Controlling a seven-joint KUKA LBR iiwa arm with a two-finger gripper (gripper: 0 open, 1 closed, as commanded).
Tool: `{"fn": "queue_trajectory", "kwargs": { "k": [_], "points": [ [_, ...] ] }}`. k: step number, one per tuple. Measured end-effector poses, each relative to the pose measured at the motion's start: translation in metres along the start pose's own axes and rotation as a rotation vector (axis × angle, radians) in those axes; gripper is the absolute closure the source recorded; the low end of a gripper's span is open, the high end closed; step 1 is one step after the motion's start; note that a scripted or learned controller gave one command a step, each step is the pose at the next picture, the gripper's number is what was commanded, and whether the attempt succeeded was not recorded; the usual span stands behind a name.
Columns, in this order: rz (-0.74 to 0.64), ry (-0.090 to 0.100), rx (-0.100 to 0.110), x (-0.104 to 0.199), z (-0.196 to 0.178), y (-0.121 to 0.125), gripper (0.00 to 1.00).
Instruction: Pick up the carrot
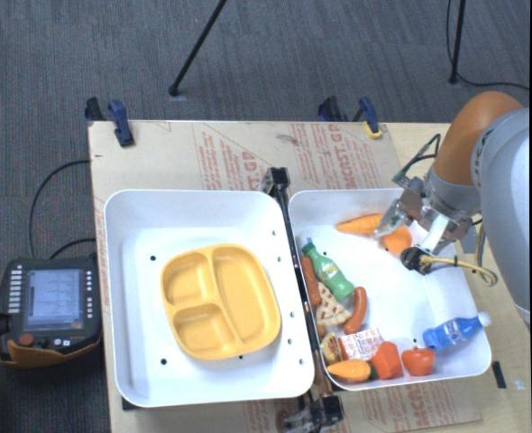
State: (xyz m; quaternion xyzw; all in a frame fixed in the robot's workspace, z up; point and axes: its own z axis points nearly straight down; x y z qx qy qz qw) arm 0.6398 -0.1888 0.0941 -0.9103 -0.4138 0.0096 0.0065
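Observation:
The carrot (360, 225) is orange and tapered. It lies in the far part of the right bin (446, 296) with its tip pointing left. My gripper (417, 226) hangs low at the carrot's thick right end, close to the bin's far right corner. A short orange piece (397, 239) shows just under the gripper's left side. I cannot make out whether it is the carrot's end or a separate thing, nor whether it is gripped.
In the right bin lie a green bottle (329, 273), a sausage (358, 307), a blue bottle (451, 330), a red tomato (417, 361) and a second orange vegetable (349, 370). The left bin (126, 242) holds a yellow divided plate (221, 300).

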Motion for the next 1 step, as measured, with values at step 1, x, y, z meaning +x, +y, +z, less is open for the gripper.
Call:
{"fn": "queue_trajectory", "kwargs": {
  "k": [1],
  "points": [
    [-0.002, 0.008, -0.008, 0.0025, -0.0118, 0.0015, 1.0]
  ]
}}
